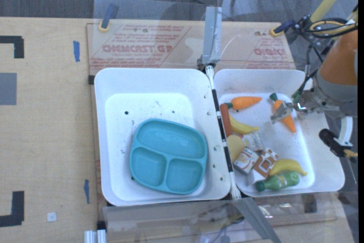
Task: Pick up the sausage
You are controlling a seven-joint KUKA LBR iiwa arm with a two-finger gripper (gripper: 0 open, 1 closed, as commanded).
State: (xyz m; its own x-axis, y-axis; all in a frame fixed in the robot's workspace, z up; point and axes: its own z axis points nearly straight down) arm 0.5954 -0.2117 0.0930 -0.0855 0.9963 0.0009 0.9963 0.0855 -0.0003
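The sausage (226,118) is a slim red-brown stick lying along the left wall of the right bin (324,171), beside a yellow banana (242,127). My gripper (282,113) hangs low over the bin's right half, at the green-topped end of a small carrot (290,123). It is well to the right of the sausage and apart from it. The grey arm with its orange band (340,60) comes in from the right edge.
A second carrot (246,102) lies at the back of the right bin. Near its front are two small cartons (256,162), another banana (288,167) and a green bottle (277,181). The left bin (114,88) holds a blue divided plate (169,155).
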